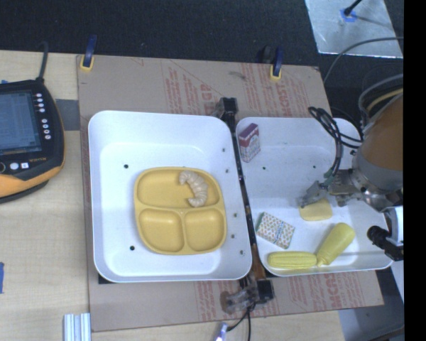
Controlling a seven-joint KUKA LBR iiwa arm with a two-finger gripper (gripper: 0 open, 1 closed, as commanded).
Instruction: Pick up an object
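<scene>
Pale-yellow, wedge-shaped cheese piece (pixel 317 210) lies directly beneath the jaws (pixel 325 192) in the right bin (pixel 291 172); whether they grip it cannot be told.

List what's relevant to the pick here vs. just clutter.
Relevant: gripper over the pale yellow block; nearby pickables: two yellow corn cobs, patterned packet, small red carton.

Clutter: yellow divided plate with shrimp, teach pendant, blue clamps.
</scene>
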